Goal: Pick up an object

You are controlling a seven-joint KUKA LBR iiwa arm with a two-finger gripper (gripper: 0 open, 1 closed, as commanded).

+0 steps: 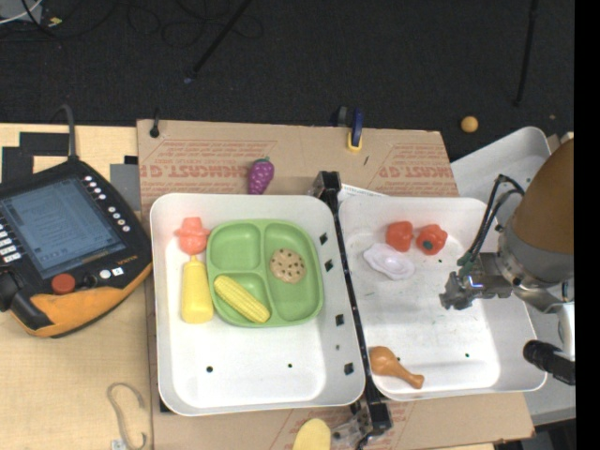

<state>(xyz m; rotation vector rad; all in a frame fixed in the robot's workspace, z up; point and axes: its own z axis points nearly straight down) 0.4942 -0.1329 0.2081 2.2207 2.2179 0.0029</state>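
Claw (pixel 457 295) low over the right bin (pixel 487 368), with toy food spread across both bins.

From the overhead camera, the claw sits above bare bin floor near the right side; whether it is spread or pressed together cannot be told. Two red tomatoes (pixel 415 237) and a white piece (pixel 390 262) lie to its upper left, a chicken leg (pixel 395 366) near the front edge. The left bin (pixel 244 373) holds a green plate (pixel 264 272) with corn (pixel 241 298) and a cookie (pixel 287 265).
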